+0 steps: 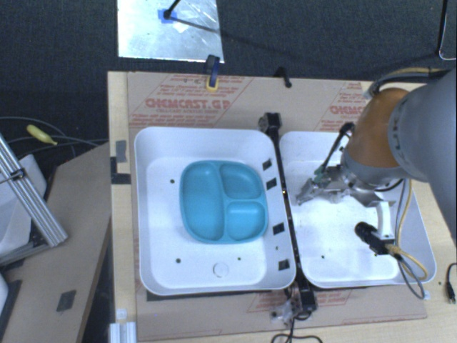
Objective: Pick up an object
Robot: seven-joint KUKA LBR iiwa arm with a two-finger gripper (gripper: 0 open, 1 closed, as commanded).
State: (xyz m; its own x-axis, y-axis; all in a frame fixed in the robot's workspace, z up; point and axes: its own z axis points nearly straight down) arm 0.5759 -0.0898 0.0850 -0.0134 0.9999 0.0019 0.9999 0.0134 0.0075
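The end effector (308, 191), its opening impossible to judge, sits low in the right bin (335, 266), far from the blue divided plate (223, 200) mid-frame, so it risks grasping nothing.

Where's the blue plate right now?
The blue plate lies in the middle of the left bin, left of the divider between the bins, apart from the gripper over the right bin.
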